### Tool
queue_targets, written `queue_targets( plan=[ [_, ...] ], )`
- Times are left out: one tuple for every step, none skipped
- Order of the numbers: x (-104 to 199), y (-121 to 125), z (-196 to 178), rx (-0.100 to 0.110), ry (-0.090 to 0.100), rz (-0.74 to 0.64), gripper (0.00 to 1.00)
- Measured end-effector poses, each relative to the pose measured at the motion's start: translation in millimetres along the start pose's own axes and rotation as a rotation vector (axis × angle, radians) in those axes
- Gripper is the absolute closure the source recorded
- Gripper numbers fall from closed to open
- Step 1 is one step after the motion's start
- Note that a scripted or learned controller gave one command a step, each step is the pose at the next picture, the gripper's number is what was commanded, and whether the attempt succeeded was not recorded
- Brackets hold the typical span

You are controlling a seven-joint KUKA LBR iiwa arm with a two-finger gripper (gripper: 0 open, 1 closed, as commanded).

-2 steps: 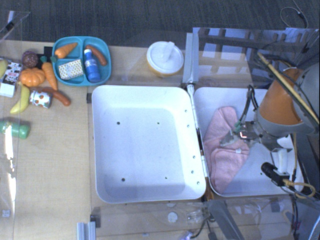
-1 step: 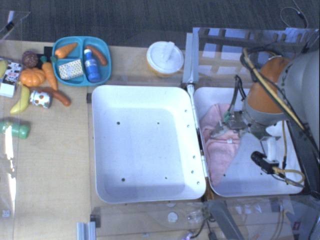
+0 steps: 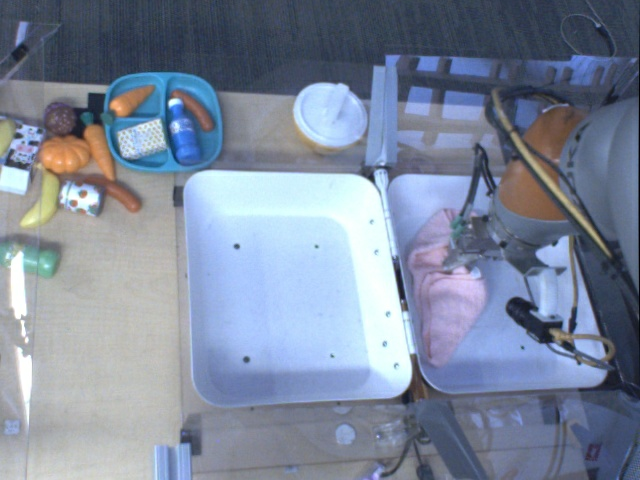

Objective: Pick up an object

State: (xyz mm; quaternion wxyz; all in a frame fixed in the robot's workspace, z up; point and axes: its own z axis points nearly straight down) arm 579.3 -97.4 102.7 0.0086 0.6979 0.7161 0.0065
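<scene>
Cloth — pink, crumpled, lying in the right bin along its 9 o'clock wall. The fingers are down on the cloth's upper end, at its 1 o'clock corner; whether they are spread or pinching fabric cannot be told. The left bin sits just beside. On the surface at 10 o'clock — a blue plate of toy food.

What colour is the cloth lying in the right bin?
Pale pink; the cloth shows best in the camera view, bunched beside the gripper.

Single fixed overhead view, slanting down on both white bins.
</scene>
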Motion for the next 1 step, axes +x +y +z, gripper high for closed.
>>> queue_targets(
  plan=[
    [69.9,63.4,-82.4,0.016,0.004,-0.079,1.00]
  ],
)
